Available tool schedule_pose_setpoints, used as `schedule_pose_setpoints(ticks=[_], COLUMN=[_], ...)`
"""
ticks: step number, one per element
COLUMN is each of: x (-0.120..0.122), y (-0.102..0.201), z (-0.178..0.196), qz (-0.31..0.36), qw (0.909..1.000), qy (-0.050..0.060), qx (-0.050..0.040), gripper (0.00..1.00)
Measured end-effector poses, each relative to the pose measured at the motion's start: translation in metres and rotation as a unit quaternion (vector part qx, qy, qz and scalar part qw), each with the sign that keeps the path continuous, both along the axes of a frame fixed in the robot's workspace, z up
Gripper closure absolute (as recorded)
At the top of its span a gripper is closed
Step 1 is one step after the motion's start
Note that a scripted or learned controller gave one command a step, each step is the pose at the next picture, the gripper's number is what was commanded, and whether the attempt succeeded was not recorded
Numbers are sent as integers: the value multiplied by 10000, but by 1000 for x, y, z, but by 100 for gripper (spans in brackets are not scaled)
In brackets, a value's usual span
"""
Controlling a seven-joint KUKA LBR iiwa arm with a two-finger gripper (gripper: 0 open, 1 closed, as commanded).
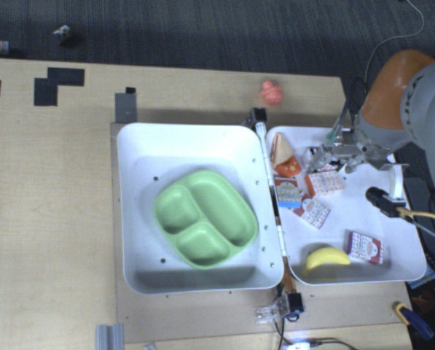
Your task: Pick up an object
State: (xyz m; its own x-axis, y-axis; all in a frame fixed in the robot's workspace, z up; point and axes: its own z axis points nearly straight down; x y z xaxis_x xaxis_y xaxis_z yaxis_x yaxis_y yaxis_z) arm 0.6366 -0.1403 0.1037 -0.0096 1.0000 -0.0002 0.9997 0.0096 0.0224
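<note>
So far nothing is picked up, as far as we can judge; the whole grasp and lift remain. The left bin holds the largest thing, a green divided plate, well apart from the grey arm, which reaches over the far right corner of the right bin. The gripper hovers low above the far part of that bin; nothing shows in it, and we cannot tell whether it is spread or pressed together.

Every likely object lies in the right bin. A banana rests against the near wall; a red-and-white box sits just to its right. A red packet lies by the left wall; a pale packet lies just near of the gripper, and we judge it the closest candidate. An orange wedge leans in the far left corner; a small patterned packet lies mid-bin.

The packets crowd together, so a descent could catch two at once; flat ones may resist pinching. A pink lump sits on the bench beyond the bins, clear of the work.
</note>
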Motion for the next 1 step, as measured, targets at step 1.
schedule_pose_setpoints(ticks=[1], x=[1], y=[1], z=[11], qz=[17], qw=[10000], qy=[-16], qx=[-1], gripper=[100])
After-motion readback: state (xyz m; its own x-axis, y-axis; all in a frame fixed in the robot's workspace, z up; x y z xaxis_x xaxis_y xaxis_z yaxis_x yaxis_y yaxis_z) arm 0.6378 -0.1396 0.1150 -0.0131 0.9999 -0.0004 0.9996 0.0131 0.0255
